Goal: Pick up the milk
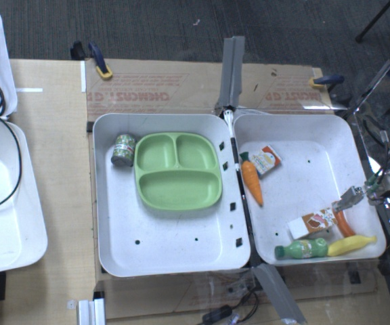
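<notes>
The boxy milk carton point(313, 224) lay on its side near the right bin's point(296, 151) front edge, just above a glossy green bottle point(302, 249) and curved yellow banana point(351, 244). Beside it hovered the metal gripper point(350, 197); whether spread or pressed together, I could not tell.

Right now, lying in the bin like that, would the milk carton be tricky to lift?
The milk carton looks small and boxy, so probably light and fairly stiff. It lies flat, unlikely to roll. The green bottle sits close beside it and may get nudged.

Lab: clamped cardboard bench point(147, 87), white bins point(107, 181).
</notes>
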Robot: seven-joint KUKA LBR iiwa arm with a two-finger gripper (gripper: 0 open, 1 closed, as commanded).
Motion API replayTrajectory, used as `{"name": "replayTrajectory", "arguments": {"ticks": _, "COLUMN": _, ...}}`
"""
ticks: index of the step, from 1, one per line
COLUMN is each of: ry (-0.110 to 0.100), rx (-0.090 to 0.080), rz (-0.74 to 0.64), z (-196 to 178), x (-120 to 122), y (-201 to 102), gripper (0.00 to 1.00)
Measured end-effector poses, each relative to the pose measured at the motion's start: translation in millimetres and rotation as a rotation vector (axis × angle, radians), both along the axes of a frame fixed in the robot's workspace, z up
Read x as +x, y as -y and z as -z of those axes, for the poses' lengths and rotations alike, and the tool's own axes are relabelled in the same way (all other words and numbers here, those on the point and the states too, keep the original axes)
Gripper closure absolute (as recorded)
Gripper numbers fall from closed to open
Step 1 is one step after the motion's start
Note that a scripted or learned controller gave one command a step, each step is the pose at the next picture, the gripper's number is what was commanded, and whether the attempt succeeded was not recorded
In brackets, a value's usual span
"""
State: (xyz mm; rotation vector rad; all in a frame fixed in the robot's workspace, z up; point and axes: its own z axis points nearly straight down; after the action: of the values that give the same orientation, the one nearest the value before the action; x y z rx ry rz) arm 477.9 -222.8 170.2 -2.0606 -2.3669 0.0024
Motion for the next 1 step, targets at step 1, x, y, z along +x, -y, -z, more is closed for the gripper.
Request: {"name": "replayTrajectory", "arguments": {"ticks": 1, "ry": 0.008, "rx": -0.004, "rz": -0.186, "z": 61.0, "x": 1.9, "y": -40.1, "gripper": 0.0}}
